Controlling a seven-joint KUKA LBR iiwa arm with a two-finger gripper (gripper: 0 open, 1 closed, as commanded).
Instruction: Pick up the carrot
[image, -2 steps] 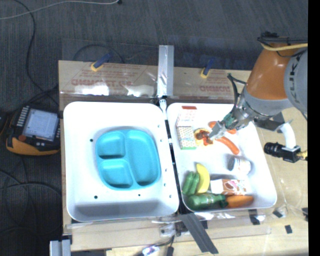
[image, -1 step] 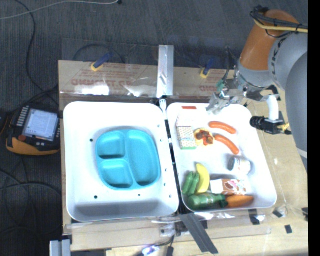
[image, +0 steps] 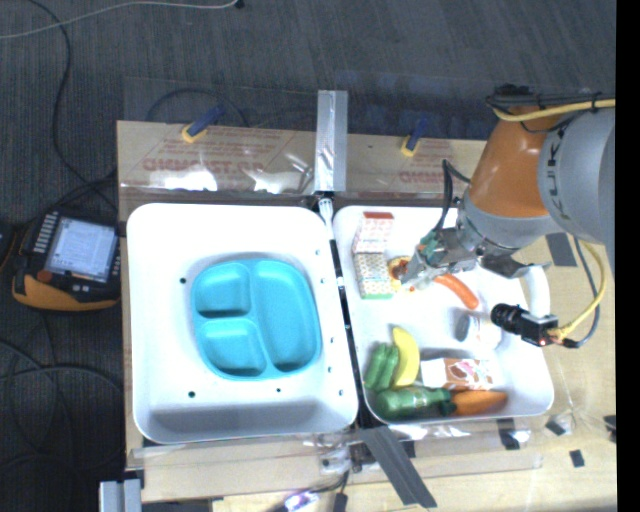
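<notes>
I see the gripper (image: 432, 262) low in the right bin (image: 530, 400), can't tell its state. Carrot (image: 480, 402) lies at 5 o'clock, well apart.

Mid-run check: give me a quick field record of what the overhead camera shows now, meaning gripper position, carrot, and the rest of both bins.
gripper: low in the right bin's upper part, beside the box; finger state unreadable
carrot: lying along the right bin front wall, apart from the gripper
cucumber: lying just left of the carrot
banana: mid-bin, beside a green pepper
box: upper left of right bin
left bin: holds a blue divided tray
</notes>
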